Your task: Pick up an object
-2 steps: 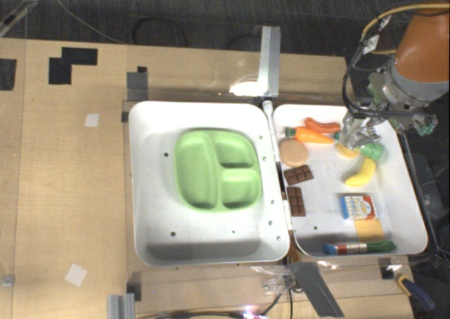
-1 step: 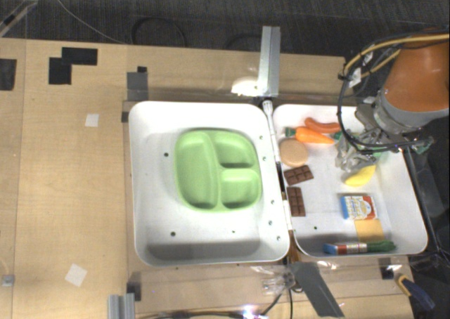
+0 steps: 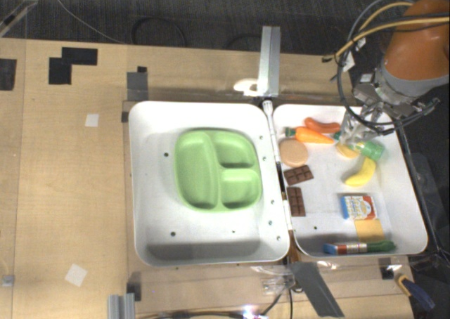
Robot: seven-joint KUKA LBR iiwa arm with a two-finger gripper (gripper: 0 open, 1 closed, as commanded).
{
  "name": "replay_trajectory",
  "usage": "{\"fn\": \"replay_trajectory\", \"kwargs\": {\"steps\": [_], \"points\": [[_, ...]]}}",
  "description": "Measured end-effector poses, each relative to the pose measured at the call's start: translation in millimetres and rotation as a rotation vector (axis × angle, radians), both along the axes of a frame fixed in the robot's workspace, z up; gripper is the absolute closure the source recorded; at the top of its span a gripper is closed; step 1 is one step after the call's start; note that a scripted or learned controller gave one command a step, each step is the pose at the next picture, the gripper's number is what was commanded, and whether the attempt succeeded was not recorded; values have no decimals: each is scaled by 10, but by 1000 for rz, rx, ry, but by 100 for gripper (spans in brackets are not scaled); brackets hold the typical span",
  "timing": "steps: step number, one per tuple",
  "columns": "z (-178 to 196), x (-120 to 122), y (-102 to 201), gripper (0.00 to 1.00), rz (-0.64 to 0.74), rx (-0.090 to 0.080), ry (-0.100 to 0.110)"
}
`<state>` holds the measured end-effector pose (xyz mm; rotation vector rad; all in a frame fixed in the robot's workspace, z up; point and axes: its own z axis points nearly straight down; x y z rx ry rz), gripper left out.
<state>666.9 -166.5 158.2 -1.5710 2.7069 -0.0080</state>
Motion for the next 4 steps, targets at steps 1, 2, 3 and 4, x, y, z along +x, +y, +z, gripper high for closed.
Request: {"fn": "replay_trajectory", "kwargs": {"steps": [1,2,3,4], "points": [[-9,48,-333,100,262,-4,0],[-38,-708,-393,100,464,-5,5],[-39,-705,-383,0,464,-5,5],[-686,-355,-387,0,606,-9,-1]]}}
